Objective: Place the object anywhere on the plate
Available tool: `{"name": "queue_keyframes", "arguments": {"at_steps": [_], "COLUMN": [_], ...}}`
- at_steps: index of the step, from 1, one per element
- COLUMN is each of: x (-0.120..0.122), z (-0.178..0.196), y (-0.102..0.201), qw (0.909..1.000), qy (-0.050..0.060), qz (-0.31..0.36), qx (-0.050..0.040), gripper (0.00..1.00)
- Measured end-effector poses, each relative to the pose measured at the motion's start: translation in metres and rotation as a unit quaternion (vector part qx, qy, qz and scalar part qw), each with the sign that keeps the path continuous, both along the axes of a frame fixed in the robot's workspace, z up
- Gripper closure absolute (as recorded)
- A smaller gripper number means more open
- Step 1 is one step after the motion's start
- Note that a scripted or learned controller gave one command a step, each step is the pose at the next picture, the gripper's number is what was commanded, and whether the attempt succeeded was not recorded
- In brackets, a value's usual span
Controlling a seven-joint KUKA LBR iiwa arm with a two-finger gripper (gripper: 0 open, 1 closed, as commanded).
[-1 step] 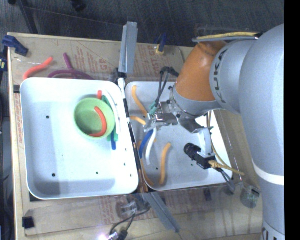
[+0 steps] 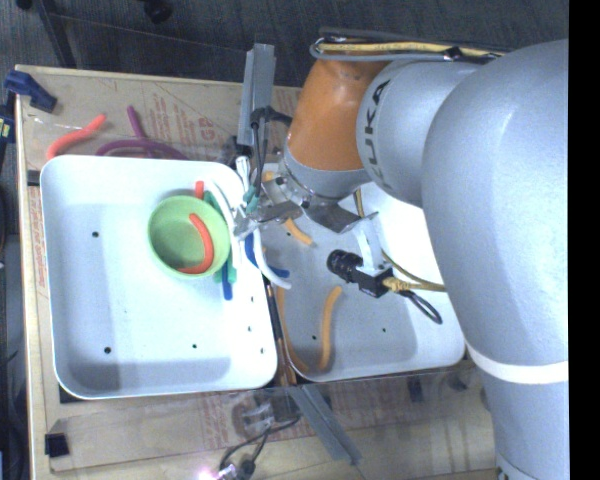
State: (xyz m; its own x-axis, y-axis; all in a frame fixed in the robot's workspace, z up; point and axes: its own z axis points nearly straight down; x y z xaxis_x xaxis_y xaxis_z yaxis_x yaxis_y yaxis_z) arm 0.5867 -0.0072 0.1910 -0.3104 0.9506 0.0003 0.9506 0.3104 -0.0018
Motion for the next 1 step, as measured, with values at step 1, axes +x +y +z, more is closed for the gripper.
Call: {"name": "queue_keyframes", "arguments": {"at_steps": [1], "x": [0.0001], "z": [0.0002], "y": [0.0001], "qw": [1.0000], "qy": [0.000], "qz": [0.000], "qx": [0.0001], "gripper": [0.00]}}
